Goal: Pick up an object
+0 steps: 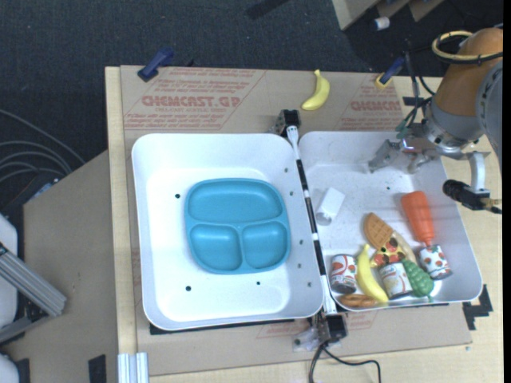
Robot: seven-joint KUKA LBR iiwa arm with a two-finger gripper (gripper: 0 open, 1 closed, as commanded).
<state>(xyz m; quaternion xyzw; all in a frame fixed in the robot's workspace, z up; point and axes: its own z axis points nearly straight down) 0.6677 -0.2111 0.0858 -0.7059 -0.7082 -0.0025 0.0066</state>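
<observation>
My gripper [397, 158] hangs over the far part of the right bin [351, 154], open, with nothing between its fingers. Below it in that bin lie an orange carrot [417, 215], a white block [330, 203], a brown bread piece [380, 230] and a yellow banana [366, 272]. Small cans [343, 271] and a green item [417, 279] crowd the near corner. The carrot is the closest of these to the gripper, just nearer the camera and to its right.
The left bin [160, 166] holds a blue divided plate [237, 223]. A second banana [317, 92] lies on the cardboard behind the bins. A black divider [304, 190] runs between the two bins. The grey and orange arm [467, 86] enters from the upper right.
</observation>
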